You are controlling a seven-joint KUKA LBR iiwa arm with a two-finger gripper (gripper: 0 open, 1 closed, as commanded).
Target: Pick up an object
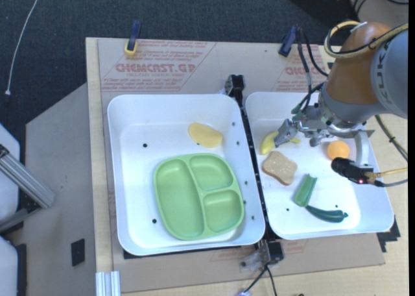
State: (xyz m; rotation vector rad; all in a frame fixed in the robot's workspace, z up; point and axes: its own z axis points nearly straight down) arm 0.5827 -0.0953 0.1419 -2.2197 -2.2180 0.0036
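Right bin (363, 223), near edge to far: a dark green pepper-like piece (327, 213) by the near right corner, a lighter green block (304, 190) tilted just beyond it, a tan slice of bread (279, 167) near the left wall, an orange ball (338, 150) toward the right wall, and a yellow banana-like piece (268, 143) by the left wall. Left bin (130, 178): a green three-compartment tray (196, 195) at its near edge, a yellow lump (205, 135) beyond it toward the far right corner. The arm (363, 71) bends down over the right bin's far half, gripper (290, 131) low just beside the yellow banana-like piece; whether its fingers stand apart or together cannot be told.
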